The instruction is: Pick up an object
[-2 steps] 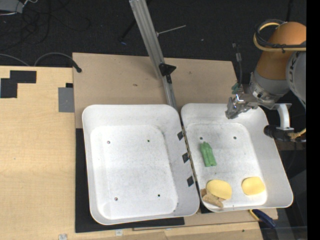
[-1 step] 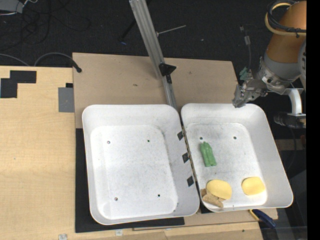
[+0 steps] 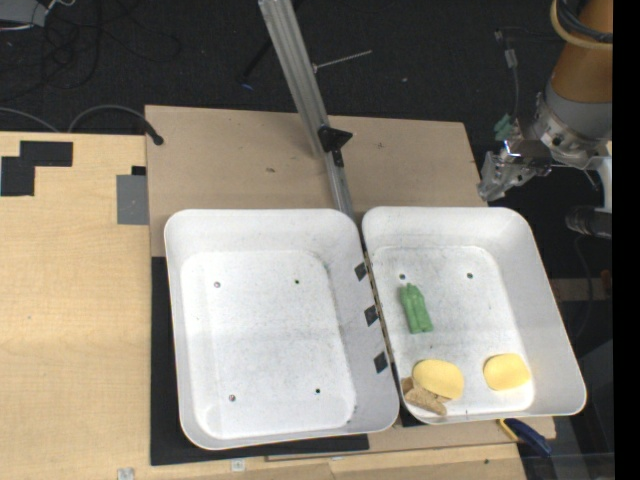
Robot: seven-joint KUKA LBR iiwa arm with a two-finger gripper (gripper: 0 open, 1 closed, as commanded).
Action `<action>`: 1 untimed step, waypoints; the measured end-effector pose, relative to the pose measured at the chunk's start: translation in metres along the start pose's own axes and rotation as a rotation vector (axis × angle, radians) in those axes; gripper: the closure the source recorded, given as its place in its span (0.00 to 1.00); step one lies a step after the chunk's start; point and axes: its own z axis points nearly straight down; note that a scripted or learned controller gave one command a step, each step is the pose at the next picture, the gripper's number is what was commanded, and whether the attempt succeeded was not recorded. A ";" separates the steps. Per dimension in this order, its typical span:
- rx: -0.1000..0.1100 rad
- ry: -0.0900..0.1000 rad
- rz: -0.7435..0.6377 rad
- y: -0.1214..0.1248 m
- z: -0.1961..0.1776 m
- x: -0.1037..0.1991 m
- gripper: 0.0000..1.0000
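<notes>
The right bin (image 3: 520, 243) holds a green oblong piece (image 3: 416, 308) near its middle left. Two yellow rounded pieces (image 3: 438, 378) (image 3: 507, 372) lie along its front edge, with a small tan chunk (image 3: 428, 400) beside the left one. My gripper (image 3: 500, 176) hangs at the far right, above the bench just past the right bin's back right corner and well away from the objects. I see nothing held in it.
The left bin (image 3: 200, 230) sits beside the right one, joined by black clips (image 3: 370, 314). A slanted aluminium bar (image 3: 305, 93) rises from behind the bins' junction. Cables lie on the dark floor at the back.
</notes>
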 end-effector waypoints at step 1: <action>0.007 0.003 -0.001 -0.013 0.004 0.041 1.00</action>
